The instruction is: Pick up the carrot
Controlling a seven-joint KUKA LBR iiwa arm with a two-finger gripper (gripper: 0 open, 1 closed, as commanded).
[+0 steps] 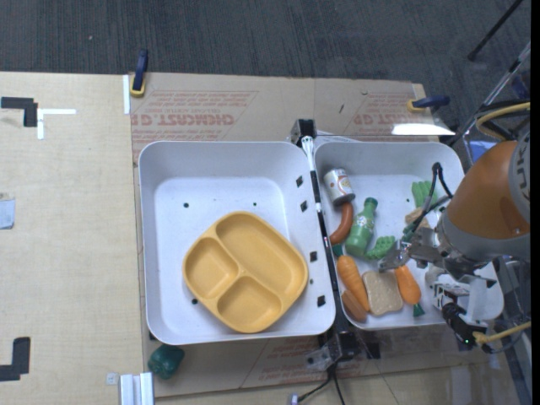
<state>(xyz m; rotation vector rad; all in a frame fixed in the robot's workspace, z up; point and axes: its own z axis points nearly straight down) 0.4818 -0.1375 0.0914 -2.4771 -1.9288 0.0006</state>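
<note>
We see two carrots in the right bin [447,154]. One carrot [351,282] lies left of the bread [383,294], touching it, with a sausage [341,223] just beyond its far end. A second, smaller carrot [408,283] lies at the bread's right edge, right under the gripper [398,260], which sits low among the items near the bin's middle. We cannot tell how the gripper is set; it is too small and tangled with cables to read, and nothing is clearly caught in it.

The left bin [160,226] holds a yellow tray [245,270], well apart from the action.

We judge the main risk to be crowding. The bread touches both carrots, so a closing grasp could catch its edge and drag or lift it too. The green bottle [363,226] and the green toy [384,246] sit just far of the gripper and could be knocked by a descent that lands slightly off. A carrot is rounded and tapered, so a pinch near its tip may let it slide out. The near wall is also close, leaving little room on that side.
</note>
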